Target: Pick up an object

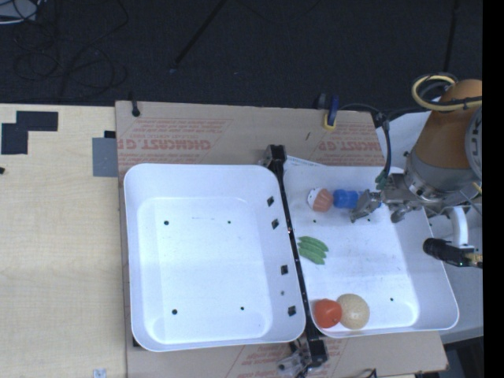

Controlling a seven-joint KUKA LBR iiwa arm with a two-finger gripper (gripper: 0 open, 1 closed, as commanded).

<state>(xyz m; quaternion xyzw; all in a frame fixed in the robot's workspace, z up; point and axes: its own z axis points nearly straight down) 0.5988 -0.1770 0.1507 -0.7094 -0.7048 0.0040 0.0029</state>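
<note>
1. Grey two-finger gripper hovers over the right-hand shallow white bin, upper part; fingers look slightly spread with nothing between them.
2. Nearest target: small blue plastic block, just beside the fingertips on their left, toward the bin divider.
3. Touching the block's far side: small round orange-and-white toy.
4. Long axis of the block runs roughly left-right, in line with the gripper's reach.
5. Farther off: green leafy plastic piece mid-bin; red ball and cream ball at the near edge.

The cardboard sheet bears red print, upside down, not clearly legible.
</note>
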